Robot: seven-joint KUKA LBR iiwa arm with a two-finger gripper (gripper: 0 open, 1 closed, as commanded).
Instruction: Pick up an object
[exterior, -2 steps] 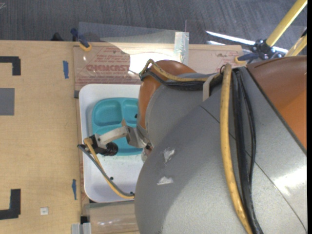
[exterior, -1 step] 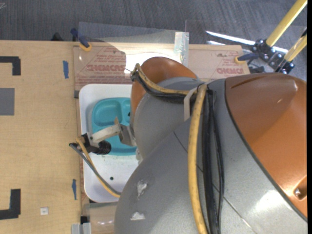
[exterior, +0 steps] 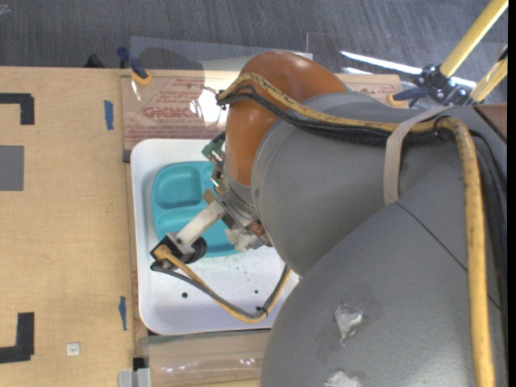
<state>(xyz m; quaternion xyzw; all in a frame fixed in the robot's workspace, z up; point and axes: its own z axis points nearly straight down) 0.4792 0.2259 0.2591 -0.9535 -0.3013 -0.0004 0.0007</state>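
Note:
A turquoise tray-like object (exterior: 179, 190) with two hollows lies in the upper left part of the white bin (exterior: 143, 176). My arm, grey with an orange band, reaches in from the right and covers most of the bin. Its wrist end (exterior: 234, 208) hangs right over the turquoise object's right side. The arm hides the gripper's tips, so contact with the object cannot be judged.
The bin's front floor (exterior: 218, 285) is bare white with a few dark specks. Left of the bin lies a flat tan board (exterior: 64, 216) with black marks and blue tape. A clear sheet with red print (exterior: 169, 107) stands behind the bin.

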